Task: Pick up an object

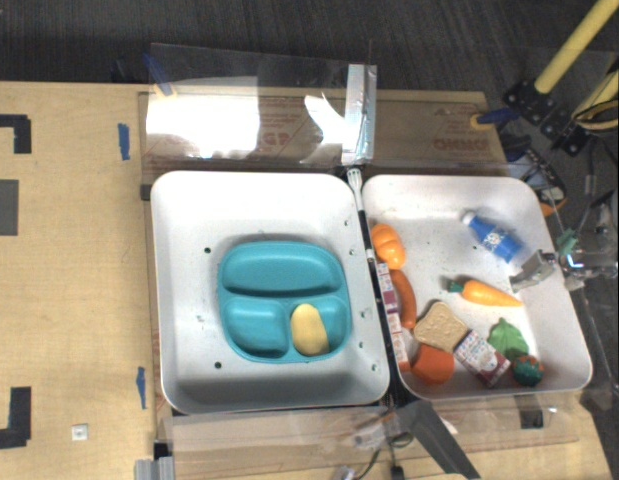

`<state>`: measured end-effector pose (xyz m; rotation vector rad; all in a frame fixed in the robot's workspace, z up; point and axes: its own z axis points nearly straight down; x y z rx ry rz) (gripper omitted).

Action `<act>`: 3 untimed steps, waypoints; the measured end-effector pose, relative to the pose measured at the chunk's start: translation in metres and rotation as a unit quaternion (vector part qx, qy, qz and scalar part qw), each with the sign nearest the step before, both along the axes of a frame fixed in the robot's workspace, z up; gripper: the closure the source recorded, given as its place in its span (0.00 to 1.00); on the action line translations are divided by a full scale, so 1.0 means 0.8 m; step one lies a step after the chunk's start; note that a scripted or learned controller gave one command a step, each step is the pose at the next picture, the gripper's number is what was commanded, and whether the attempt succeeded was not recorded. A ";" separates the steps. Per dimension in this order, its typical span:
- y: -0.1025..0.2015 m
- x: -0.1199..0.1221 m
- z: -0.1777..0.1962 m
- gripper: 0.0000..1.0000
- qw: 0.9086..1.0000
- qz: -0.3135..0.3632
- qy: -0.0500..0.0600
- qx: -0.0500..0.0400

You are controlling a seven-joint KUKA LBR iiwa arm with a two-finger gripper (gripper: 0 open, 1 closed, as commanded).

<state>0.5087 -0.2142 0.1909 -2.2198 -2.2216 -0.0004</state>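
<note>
The gripper (pixel 537 268) is sitting at the right bin's (pixel 429 196) right edge, just beside the carrot's (pixel 486 292) leafy... well, fat end, and I honestly can't tell what state it's in (it's a small grey blur from up here). Nothing is visibly in it. I'm guessing the carrot is the target: it's lying on the bin floor, between the blue bottle (pixel 491 235) and the green toy (pixel 509 336), clear of both. It's looking like hard toy plastic, so light, stiff and a bit slippery, tapering to a point. I'd be pinching across the thick middle, not the tip. The left bin's teal tray (pixel 279 268) is holding a yellow lemon-ish thing (pixel 309 329).
</note>
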 end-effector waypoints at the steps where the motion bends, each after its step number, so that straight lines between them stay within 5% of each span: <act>1: 0.080 -0.038 -0.106 0.00 0.987 -0.160 0.004 0.001; 2: 0.076 0.051 -0.130 0.00 0.974 -0.225 -0.002 -0.001; 3: 0.057 0.045 -0.130 0.00 0.938 -0.348 -0.003 0.000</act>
